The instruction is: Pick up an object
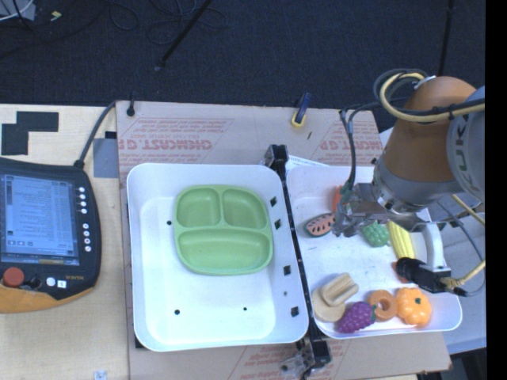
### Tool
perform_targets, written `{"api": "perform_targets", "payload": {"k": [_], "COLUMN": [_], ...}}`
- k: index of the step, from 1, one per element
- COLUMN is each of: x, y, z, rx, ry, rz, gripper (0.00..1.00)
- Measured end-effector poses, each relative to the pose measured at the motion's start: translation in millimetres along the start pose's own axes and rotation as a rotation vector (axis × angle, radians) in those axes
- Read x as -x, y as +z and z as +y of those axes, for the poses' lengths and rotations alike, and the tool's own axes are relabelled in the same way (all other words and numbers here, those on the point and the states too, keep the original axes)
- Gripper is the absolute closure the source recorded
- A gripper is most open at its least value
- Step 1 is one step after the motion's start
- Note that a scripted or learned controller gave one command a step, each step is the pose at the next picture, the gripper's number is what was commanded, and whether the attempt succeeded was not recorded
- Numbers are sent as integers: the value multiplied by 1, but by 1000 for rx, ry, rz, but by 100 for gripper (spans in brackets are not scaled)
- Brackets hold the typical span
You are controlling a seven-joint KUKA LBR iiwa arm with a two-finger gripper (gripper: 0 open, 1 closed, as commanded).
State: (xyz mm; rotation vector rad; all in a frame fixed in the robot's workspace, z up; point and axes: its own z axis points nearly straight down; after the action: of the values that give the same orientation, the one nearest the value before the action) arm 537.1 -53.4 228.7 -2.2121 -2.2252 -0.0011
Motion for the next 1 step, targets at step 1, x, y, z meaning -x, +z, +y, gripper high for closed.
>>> {"api": "perform_targets", "payload": {"k": [1], "x": [-46], "y": [4], "z": [3], "rx": [-3], "ry": [2], "rz": [-1], "gripper": [100]}}
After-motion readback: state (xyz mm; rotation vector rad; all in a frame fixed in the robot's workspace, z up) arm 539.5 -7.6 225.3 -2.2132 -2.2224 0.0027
